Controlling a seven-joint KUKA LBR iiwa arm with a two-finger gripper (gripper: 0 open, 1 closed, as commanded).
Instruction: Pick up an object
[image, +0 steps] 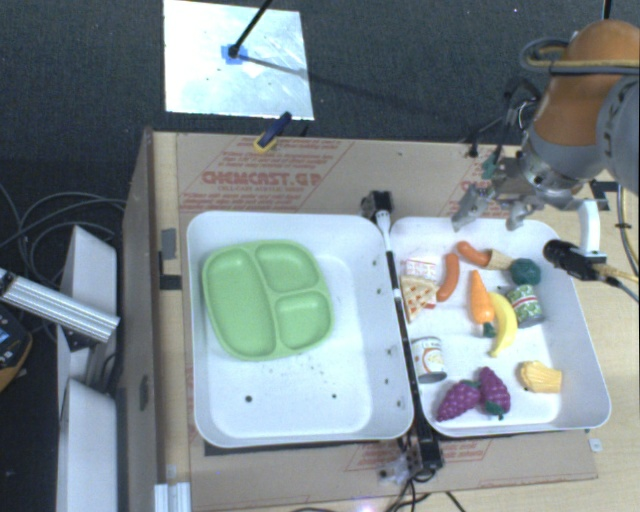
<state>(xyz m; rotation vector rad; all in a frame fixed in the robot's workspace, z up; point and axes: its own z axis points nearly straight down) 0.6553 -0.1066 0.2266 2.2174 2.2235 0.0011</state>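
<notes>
Progress on the pick looks early: nothing sits between the fingers of the gripper (497, 210), which hangs with its two fingers spread apart and nothing held, above the far edge of the right bin (585, 345).

Taking that bin as the landmark, every candidate object lies inside it. Nearest the gripper, just inside the far rim, lies a carrot-like piece (476, 255) with a green broccoli-like lump (525, 271) beside it. A little nearer the camera from there lie an orange sausage (448, 277), an orange pepper-like piece (481, 297), a banana (502, 323) and a small dark tin (525, 305), the last three bunched close and touching. Against the bin's left wall are a white packet (421, 269), a pizza slice (417, 294) and a small can (428, 357). At the near rim are two bunches of purple grapes (476, 394) and a yellow corn-like piece (540, 377).

Left of the right bin, the other bin (215, 395) holds a green divided plate (267, 298), which is well apart from the gripper.

As I judge it, the approach is only begun: the descent, the closing of the fingers on one item and the lift are all left to do. The carrot-like piece is the closest target, and it lies fairly free of its neighbours, whereas the banana cluster would be harder to separate.
</notes>
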